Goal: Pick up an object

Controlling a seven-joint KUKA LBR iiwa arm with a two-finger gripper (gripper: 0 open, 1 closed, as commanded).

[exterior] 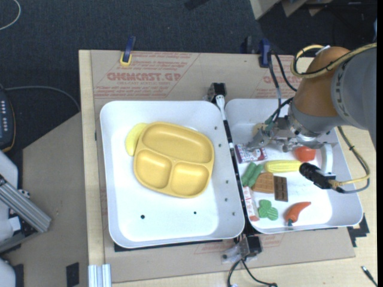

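Overhead, claw (270, 137) low in right bin (341, 214), near corn (282, 167).

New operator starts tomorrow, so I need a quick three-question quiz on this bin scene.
1. True or false: the yellow divided tray lies in the left bin.
2. Which lies nearest the right bin's front edge? A) corn cob B) red chili pepper C) tomato
3. Fill in: the arm reaches over the ____ bin.

Key: 1 true; 2 B; 3 right.
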